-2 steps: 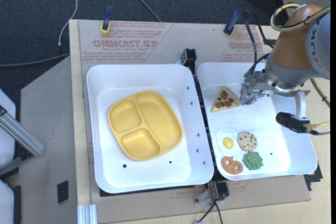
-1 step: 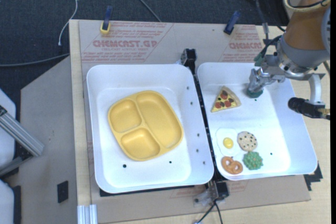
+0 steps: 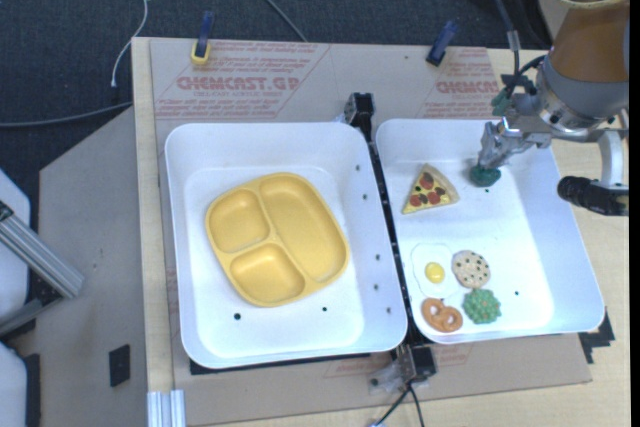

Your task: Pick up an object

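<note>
Currently the claw [image 3: 489, 161] stands low in the right white bin [image 3: 560, 245], over a small dark-green round toy [image 3: 486, 176] beside the pizza-slice toy [image 3: 430, 189]. Claw state cannot be told. Centre both sides on the green toy before lifting.

arm [image 3: 590, 25]: cut off by the top and right edges
gripper [image 3: 490, 160]: fingers too small and blurred to read
dark green object [image 3: 486, 176]: partly covered by the gripper tip, shape unclear
right bin [image 3: 570, 245]: far corner hidden behind the arm
</note>
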Robot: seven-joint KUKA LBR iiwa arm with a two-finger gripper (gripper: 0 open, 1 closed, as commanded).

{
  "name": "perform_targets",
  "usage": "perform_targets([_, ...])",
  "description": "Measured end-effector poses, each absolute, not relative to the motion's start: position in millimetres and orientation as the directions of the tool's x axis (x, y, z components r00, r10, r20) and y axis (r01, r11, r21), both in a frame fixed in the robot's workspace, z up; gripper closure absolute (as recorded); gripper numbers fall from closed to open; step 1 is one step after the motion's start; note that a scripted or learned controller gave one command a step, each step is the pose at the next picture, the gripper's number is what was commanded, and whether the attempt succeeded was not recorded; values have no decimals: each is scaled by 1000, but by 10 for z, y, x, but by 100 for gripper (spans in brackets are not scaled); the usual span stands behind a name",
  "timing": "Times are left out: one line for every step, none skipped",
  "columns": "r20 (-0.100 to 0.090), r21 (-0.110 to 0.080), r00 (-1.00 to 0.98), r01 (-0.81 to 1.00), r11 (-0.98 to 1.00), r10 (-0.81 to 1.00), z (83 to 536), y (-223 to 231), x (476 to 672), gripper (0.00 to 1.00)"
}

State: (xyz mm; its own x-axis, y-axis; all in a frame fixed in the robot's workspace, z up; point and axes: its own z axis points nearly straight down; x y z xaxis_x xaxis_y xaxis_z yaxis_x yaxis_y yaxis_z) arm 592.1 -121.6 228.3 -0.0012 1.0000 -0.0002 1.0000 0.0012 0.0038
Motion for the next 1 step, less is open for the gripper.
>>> perform_targets([1,3,-6,1000,6,1000,2323,-654,6033,100])
